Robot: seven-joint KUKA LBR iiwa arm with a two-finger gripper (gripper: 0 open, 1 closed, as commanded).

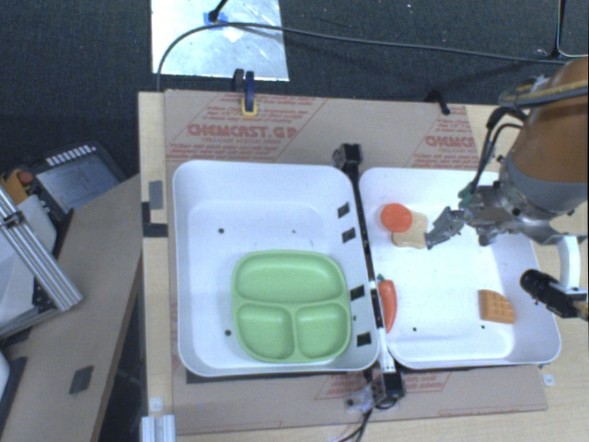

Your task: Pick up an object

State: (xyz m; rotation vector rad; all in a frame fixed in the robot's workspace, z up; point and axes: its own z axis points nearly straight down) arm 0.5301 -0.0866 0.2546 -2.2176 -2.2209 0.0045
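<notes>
In the right bin, a round orange-red piece lies at the back left and touches a pale beige piece in front of it. A red piece rests against the bin's left wall. A tan waffle-like square sits at the front right. My gripper hangs low over the right bin, just right of the beige piece, pointing toward it. Nothing shows held in it.
The left bin holds a green three-compartment plate at its front. A black clip strip runs along the seam between the bins. The arm's grey body covers the right bin's back right corner.
</notes>
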